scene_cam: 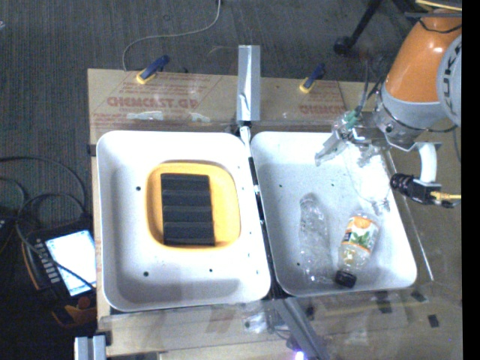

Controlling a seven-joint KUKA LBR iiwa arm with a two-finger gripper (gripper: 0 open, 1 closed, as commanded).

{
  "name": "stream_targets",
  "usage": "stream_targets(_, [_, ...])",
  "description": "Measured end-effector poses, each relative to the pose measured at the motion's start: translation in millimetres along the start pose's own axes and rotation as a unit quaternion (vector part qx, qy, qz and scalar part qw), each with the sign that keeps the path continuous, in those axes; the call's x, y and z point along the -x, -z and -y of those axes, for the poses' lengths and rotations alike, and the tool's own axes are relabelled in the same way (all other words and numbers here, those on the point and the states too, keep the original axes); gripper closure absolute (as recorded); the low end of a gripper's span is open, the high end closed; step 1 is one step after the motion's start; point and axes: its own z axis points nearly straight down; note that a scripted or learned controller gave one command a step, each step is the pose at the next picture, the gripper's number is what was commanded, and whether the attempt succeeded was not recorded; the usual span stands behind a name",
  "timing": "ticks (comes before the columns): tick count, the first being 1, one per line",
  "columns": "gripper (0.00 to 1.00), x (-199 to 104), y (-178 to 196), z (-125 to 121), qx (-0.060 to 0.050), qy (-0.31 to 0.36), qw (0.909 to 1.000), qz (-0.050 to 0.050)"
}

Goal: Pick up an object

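Care is being called for in the descent: the end effector point(346, 142), its fingers spread apart and holding nothing, is hovering over the far part of the right bin point(285, 156), well apart from the bottles. Judging by this, it should be travelling toward the near side and centring over one body. The labelled bottle point(356, 244), clear with a black cap, is lying just beside a crumpled clear bottle point(313, 235).
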Motion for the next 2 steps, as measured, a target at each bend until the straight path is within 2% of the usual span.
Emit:
stream_targets(1, [0.00, 27.4, -108.7, 46.8, 0.000, 0.072, 0.9974, 0.000])
stream_targets(2, [0.00, 64.6, -50.8, 67.7, 0.001, -0.022, 0.9998, 0.001])
